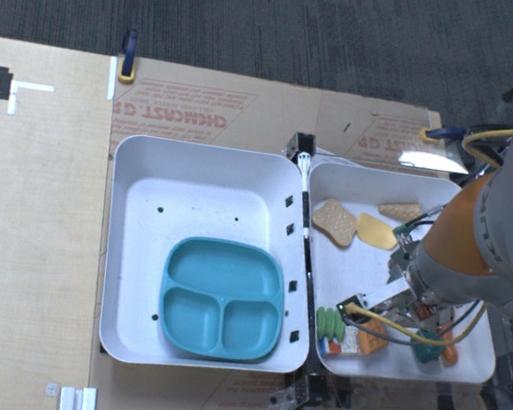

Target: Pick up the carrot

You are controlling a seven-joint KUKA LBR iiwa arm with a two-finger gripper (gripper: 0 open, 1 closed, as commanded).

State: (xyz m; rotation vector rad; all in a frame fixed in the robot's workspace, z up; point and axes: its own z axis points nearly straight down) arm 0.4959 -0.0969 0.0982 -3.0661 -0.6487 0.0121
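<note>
The carrot (371, 341) is an orange piece lying near the front wall of the right bin (460, 372), with a green leafy part (328, 323) to its left. My gripper (407, 313) is low in that bin, just above and right of the carrot, and partly covers it. I cannot tell whether it touches the carrot.
The right bin also holds a bread slice (335, 222), a yellow wedge (377, 231), a tan cracker (400, 211), and small orange and teal bits (439, 353) at the front right. A teal divided plate (222, 298) sits in the left bin (130, 229).
</note>
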